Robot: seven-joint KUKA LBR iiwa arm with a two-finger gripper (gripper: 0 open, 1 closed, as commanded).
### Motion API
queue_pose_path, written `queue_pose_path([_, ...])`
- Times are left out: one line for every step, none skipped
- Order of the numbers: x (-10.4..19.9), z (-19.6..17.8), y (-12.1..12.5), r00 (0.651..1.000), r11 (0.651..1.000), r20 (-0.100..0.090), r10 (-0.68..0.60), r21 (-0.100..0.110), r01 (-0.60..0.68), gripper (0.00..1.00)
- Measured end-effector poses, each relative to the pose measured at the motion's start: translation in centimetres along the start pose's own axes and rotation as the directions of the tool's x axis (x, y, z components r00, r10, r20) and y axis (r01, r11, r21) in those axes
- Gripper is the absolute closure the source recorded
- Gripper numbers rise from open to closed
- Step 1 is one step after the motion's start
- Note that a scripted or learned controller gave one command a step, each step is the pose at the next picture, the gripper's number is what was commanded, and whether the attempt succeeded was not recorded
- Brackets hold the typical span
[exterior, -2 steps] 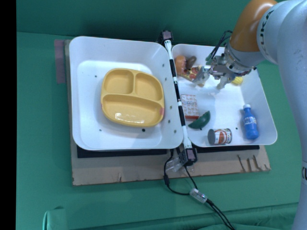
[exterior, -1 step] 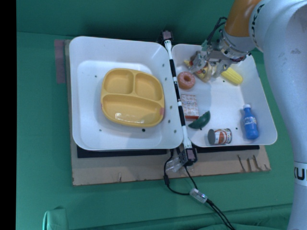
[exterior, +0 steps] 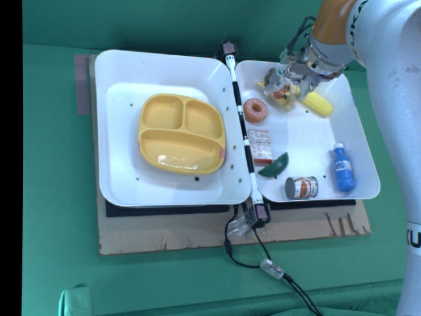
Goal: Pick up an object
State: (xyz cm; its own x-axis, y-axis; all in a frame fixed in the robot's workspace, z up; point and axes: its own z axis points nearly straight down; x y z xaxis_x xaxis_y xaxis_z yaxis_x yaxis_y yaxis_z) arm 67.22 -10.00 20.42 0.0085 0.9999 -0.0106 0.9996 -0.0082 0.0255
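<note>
Camera view: I see the gripper (exterior: 287, 79) low over the far end of the right bin (exterior: 368, 176)
It sits right on a yellow-red item (exterior: 283, 96); I can't tell its finger state or any grasp. The corn (exterior: 316, 103) lies just beside it, the donut (exterior: 255, 110) near on the other side. Packet (exterior: 260, 145), green piece (exterior: 274, 166), can (exterior: 302, 187), bottle (exterior: 342, 168) lie well apart; the yellow tray (exterior: 182, 133) is in the left bin (exterior: 112, 176)

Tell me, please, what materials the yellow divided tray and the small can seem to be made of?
Yellow divided tray: probably moulded plastic, smooth and slightly glossy, with soft rounded compartment edges. Small can: looks like metal, with a greyish end and a printed red label, though it may be a plastic toy.
</note>
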Motion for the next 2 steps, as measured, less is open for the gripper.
queue_pose_path([7.38, -8.33, -5.97, 1.000, 1.000, -0.010, -0.005, 0.013, 0.005, 1.00])
queue_pose_path([7.36, -8.29, -5.98, 1.000, 1.000, -0.010, -0.004, 0.014, 0.005, 0.00])
